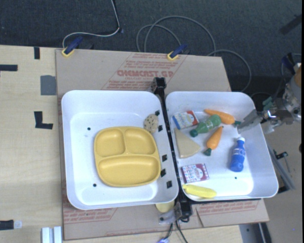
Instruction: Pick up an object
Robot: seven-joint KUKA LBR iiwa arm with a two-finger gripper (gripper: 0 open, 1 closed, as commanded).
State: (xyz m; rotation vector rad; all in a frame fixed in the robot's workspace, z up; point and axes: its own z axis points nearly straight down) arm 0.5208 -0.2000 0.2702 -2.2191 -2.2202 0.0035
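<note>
Now poised at right bin's [261, 151] right rim: gripper [253, 119], empty, fingers' state impossible to tell. Nearest target: blue bottle [237, 155], inside right bin, just below-left of gripper, long axis near vertical in view. Carrots [216, 135] farther left.

Dark carpet floor [50, 9] behind a pale wooden bench [20, 135].

"CHEMCAST GP" on brown board [142, 72]
</note>
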